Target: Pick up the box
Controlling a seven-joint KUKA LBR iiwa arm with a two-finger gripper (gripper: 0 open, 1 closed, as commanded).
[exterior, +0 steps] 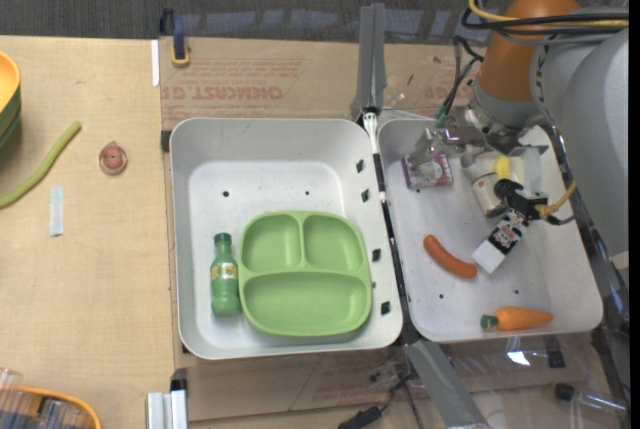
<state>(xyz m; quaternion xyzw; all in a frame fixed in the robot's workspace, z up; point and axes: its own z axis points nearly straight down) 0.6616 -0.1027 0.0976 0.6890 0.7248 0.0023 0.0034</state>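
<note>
**Box low in the right bin, gripper at its far end**

Nearest us, a carrot (518, 319) lies by the right bin's (440, 312) front wall. Beyond it we see the box (499, 244), white and black, tilted beside a sausage (449, 257). Our gripper (432, 152) hovers over a clear packet (428, 171); we cannot tell its opening.

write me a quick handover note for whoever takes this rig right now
Gripper: low over the far end of the right bin, beside the clear purple-printed packet; finger state unclear.
Box: small black and white, lying in the right bin next to the hot dog, untouched.
Carrot sits near the front rim.
Done: nothing lifted.
Left: move to the box, grasp, lift.
</note>
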